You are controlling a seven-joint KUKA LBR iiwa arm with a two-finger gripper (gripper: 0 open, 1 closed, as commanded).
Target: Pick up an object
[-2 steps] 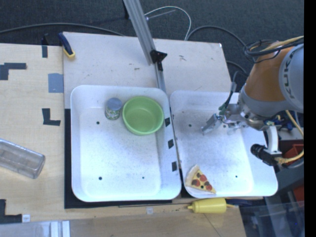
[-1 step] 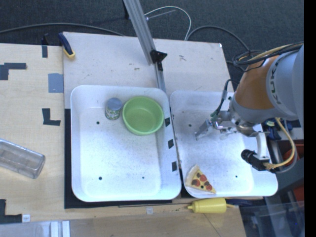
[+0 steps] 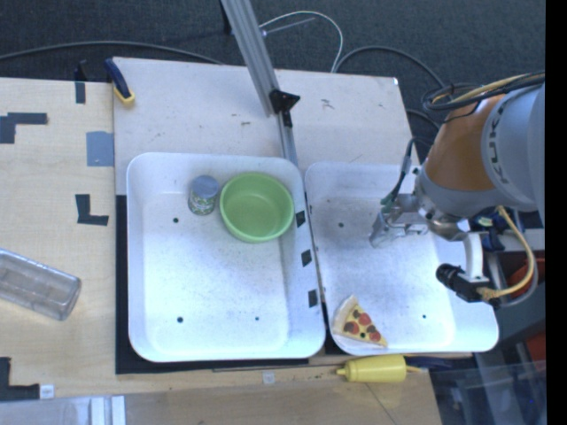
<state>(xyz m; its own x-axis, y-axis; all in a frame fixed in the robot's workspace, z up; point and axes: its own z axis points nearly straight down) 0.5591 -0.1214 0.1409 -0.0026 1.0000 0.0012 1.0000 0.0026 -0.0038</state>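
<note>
A pale board point(image 3: 354, 113) lies on a light wooden bench point(image 3: 53, 193), and on it sit 2 shallow white plastic bins side by side. Beyond the bench the floor is dark carpet with thin cables looping across it. A grey metal pole point(image 3: 252, 42) slants down from the top of the view to a black clamp at the far edge of the bins. On the bench's left part lie pieces of black and grey tape, and a clear plastic cylinder point(image 3: 35, 283) rests on its side near the left edge. A small blue and yellow clip point(image 3: 120, 81) sits at the board's far left corner.

The left bin point(image 3: 213, 335) holds a round green plastic bowl point(image 3: 257, 206) near its far wall, upright, with a small grey-topped jar point(image 3: 203, 195) just beside it on the left. The right bin point(image 3: 425, 326) holds a toy pizza slice with red dots point(image 3: 358, 321) at its near left corner. A yellow plastic bottle point(image 3: 376, 369) lies on its side just outside that bin's near rim.

The grey arm with its orange band point(image 3: 483, 153) reaches in from the right over the right bin. The metal gripper point(image 3: 383, 230) is low over the bin's bare floor, in its far middle part, well apart from the pizza slice. Nothing shows between its fingers; whether they stand open or closed I cannot tell.
</note>
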